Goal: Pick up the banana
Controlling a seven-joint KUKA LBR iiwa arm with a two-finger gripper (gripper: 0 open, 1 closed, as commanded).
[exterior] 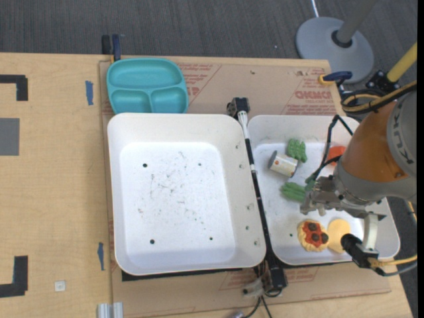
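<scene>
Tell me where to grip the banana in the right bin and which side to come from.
Grip the banana across its width on the yellow part showing right of the pizza toy, coming straight down: it lies flat and the toy crowds its left side. The arm hides its far end, so the middle is a guess.

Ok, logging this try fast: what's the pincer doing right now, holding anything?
Pincer: low over the right bin, among the toys; open or shut cannot be told, no held item visible.

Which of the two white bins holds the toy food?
The right bin, under the arm; its toys include a green piece and a small pizza.
</scene>
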